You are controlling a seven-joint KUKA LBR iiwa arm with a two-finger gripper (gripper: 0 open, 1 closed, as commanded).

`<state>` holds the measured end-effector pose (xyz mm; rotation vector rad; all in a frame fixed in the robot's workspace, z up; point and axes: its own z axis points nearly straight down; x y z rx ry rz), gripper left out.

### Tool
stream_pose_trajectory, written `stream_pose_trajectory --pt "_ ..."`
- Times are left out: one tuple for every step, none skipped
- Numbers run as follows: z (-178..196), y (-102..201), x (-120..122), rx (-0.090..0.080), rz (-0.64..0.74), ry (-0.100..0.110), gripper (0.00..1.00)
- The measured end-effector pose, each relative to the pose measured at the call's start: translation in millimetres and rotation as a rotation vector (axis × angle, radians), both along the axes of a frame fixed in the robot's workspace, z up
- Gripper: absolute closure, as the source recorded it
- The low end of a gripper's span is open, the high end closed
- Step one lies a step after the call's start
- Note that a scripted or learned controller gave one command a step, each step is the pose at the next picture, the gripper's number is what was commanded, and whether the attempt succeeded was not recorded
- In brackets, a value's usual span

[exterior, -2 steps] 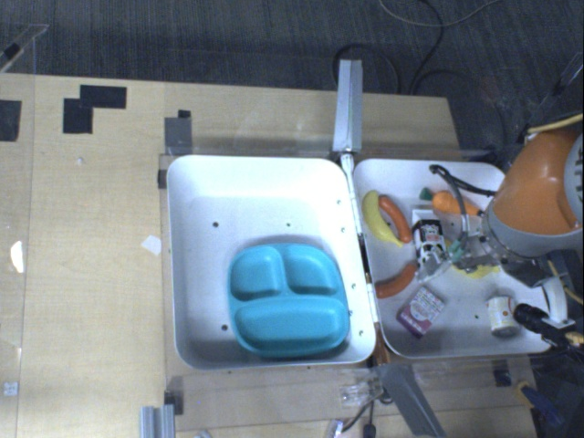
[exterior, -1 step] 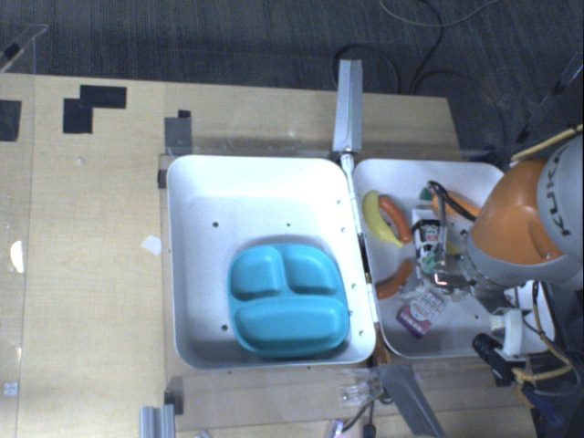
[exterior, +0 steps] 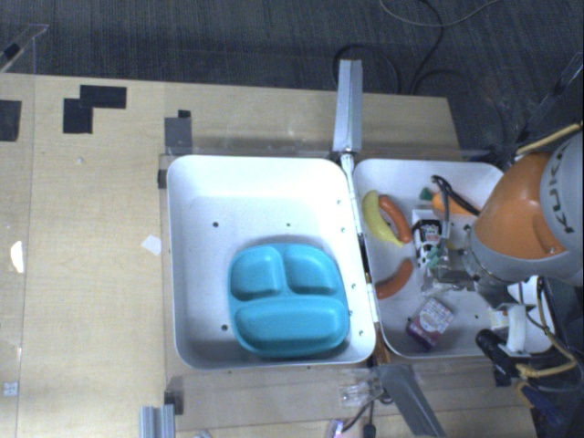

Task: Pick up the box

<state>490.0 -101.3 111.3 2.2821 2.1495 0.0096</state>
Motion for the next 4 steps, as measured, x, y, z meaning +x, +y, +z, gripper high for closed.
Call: stream_pose_trajectory --pt "192.9 31.2 -1.3 0.000 -0.057 0.001 1.00" --pt "235.6 -40.4 61.8 -0.002 0.038 0.002 1.00" --pt "213.8 -103.4 59.8 -0.003 0.174 0.004 1.00" --pt "87.2 -100.8 -1.9 -0.003 0.383 0.005 1.00"
